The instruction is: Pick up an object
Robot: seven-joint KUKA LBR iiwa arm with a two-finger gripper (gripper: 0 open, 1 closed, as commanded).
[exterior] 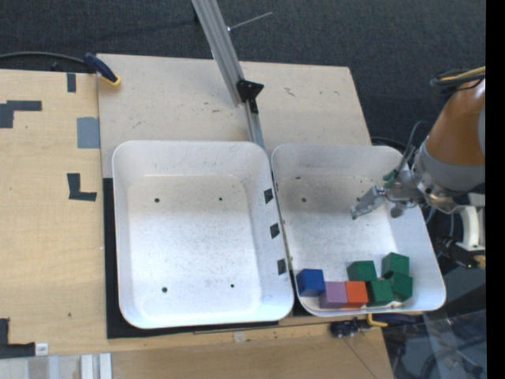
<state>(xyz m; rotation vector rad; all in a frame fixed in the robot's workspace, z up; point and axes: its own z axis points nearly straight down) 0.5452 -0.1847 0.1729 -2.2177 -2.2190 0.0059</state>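
Observation:
Several small blocks lie along the near edge of the right bin: a blue block, a purple block, an orange block and a cluster of green blocks. My gripper hangs over the right part of that bin, pointing left, above and apart from the blocks. Nothing shows between its fingers.
The left bin sits beside the right one, sharing a middle rim. A slanted metal rod with a black clamp crosses the back of the bench. A blue and yellow clamp lies at the far left corner.

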